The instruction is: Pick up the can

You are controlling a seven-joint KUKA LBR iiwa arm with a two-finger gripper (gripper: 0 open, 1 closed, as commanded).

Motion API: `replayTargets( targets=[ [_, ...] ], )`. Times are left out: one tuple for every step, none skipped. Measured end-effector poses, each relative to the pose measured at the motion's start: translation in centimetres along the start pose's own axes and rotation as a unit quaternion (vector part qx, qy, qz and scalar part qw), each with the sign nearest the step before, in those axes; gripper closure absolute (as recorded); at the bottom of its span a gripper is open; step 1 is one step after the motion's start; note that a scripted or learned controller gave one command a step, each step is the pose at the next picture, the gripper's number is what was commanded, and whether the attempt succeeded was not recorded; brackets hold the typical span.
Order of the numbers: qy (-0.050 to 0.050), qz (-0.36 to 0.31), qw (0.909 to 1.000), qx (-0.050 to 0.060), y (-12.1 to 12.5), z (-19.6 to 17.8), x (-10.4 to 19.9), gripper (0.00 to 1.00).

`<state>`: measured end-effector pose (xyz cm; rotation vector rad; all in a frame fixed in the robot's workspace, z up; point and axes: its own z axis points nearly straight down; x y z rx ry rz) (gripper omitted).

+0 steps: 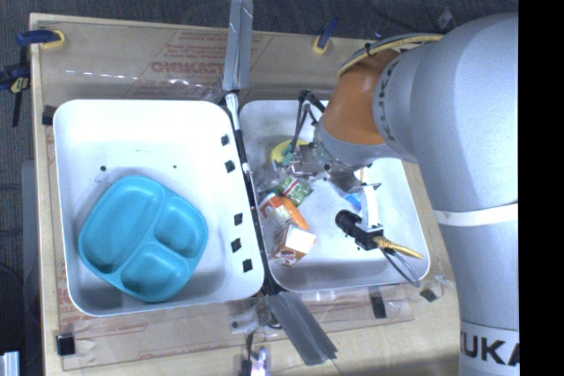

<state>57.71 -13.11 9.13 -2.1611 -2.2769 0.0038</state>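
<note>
Arm point(458, 101) reaches into the right bin point(330, 264). Gripper point(308, 167) sits low at the bin's upper left, over the clutter. Wrist body blocks the view, so whether the gripper is released, clenched or grasping cannot be told.

Can point(295, 188): taken to be the small green-and-white printed object just below the gripper. The identification is uncertain because much of it is hidden. It lies between a yellow item point(284, 151) above and an orange-and-white carton point(291, 229) below, apparently touching the carton. All three crowd against the wall shared with the left bin point(132, 128), which holds a blue divided plate point(141, 238).

Risks from here, as judgement:
- Wrong object lifted. The three items are packed close together, so a closing grip may catch the carton edge or the yellow item instead.
- Slip. A curved can wall lying on its side gives poor purchase, and an off-centre pinch could squirt it out sideways.
- Wall interference. The cluster is near the divider, leaving little room on that side.
- Neighbours dragged. A lift may tip the carton or pull it along.
- Empty grasp would go unnoticed here, since the contact area is occluded.
</note>
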Motion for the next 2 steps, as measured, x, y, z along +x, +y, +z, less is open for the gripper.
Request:
replayTargets(
  targets=[
    [0.000, -0.002, 1.0000, 0.001, 0.0, -1.0, 0.0, 1.00],
    [0.000, -0.042, 0.9991, -0.001, 1.8, -4.4, 3.0, 1.00]
  ],
)
